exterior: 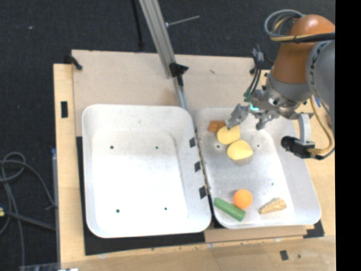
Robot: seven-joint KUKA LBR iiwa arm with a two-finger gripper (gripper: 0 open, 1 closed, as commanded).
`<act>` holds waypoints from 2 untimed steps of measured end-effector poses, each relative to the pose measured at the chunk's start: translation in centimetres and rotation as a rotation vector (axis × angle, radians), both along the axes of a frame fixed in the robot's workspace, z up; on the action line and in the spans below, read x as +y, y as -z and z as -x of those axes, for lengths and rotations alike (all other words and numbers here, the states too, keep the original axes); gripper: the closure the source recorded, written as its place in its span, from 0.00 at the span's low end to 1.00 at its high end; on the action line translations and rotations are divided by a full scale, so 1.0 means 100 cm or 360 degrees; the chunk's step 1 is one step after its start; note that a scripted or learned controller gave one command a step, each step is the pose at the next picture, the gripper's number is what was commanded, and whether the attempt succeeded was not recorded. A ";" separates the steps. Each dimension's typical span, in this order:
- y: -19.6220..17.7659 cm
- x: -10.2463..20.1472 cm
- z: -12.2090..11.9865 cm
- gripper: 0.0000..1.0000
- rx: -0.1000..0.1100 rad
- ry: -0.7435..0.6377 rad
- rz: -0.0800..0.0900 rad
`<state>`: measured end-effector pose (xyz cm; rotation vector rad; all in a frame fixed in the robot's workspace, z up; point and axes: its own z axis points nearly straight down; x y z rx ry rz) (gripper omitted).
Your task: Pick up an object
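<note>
1. Gripper (250,117) sits over the upper part of the right bin (293,176), hanging from the grey arm (299,61) with its orange band that comes in from the right.
2. Fingers look spread: one finger (237,116) points down-left toward the yellow pieces, the other (264,119) sits well to its right. Nothing visible between them.
3. Nearest item: a pale yellow lump (228,135), just below the left finger, close to touching the tip; can't tell if there is contact.
4. A second yellow lump (240,150) lies just below and right of the first, touching it or nearly so.
5. A small orange-brown piece (216,126) sits at the bin's upper left corner, just left of the first lump and beside the left finger.
6. Lower part of the same bin, well apart from the gripper: an orange ball (243,198), a green stick (228,209) lying at a slant just below-left of the ball, and a tan wedge (272,206) to the right of the ball.
7. Left bin (141,168) sits alongside on the bench (124,75).
8. A metal rail (159,30) runs from the top of the view down toward the gap between the bins.
</note>
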<state>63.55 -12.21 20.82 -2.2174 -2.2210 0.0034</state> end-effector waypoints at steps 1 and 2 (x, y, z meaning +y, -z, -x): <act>-0.003 0.000 -0.001 0.00 -0.0008 -0.0002 0.0002; 0.049 0.002 0.009 0.00 0.0001 0.0004 0.0004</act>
